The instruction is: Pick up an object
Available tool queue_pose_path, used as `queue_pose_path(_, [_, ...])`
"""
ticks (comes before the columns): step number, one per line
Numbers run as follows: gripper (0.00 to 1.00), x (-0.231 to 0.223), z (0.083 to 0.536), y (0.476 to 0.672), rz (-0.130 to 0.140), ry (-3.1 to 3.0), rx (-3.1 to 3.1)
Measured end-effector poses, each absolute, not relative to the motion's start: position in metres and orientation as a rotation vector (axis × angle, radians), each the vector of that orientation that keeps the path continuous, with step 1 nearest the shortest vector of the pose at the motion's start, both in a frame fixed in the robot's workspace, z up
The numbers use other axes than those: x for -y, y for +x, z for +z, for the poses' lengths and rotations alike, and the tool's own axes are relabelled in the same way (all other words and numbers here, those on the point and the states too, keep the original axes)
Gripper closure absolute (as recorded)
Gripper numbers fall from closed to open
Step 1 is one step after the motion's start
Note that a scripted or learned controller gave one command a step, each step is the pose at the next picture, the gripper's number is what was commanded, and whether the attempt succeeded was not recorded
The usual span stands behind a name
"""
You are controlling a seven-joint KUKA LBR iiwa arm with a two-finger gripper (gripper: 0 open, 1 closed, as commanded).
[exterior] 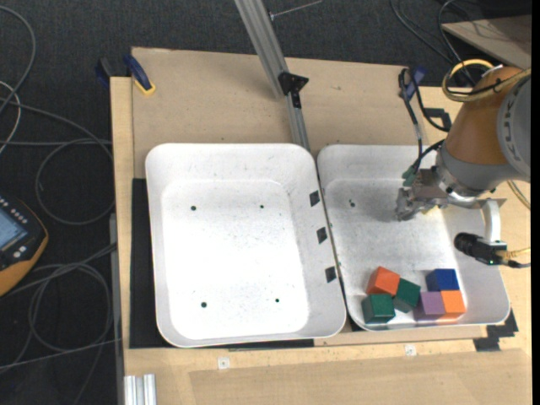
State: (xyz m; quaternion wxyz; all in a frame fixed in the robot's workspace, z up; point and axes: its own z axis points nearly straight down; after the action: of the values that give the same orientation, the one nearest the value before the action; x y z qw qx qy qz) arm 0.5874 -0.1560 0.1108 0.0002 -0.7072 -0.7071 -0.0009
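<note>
Several small blocks lie bunched at the near edge of the right bin [371, 226]: an orange block [385, 280], a green block [407, 294], a dark green block [379, 309], a purple block [432, 304], a blue block [442, 279] and another orange block [453, 303]. My gripper [408, 206] hangs over the far middle of the right bin, well behind the blocks and apart from them. Nothing shows between its fingers.
The left bin [228, 243] lies beside the right one, with small black clips on the shared rim. A slanted metal rail [268, 49] rises from the back of the bench. Cables lie on the floor to the left.
</note>
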Motion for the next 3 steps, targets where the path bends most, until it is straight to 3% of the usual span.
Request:
queue_pose_path(2, [1.0,0.165,0.233,0.604,-0.007,-2.225,2.229])
queue_pose_path(3, [1.0,0.165,0.264,0.605,-0.004,-2.222,2.227])
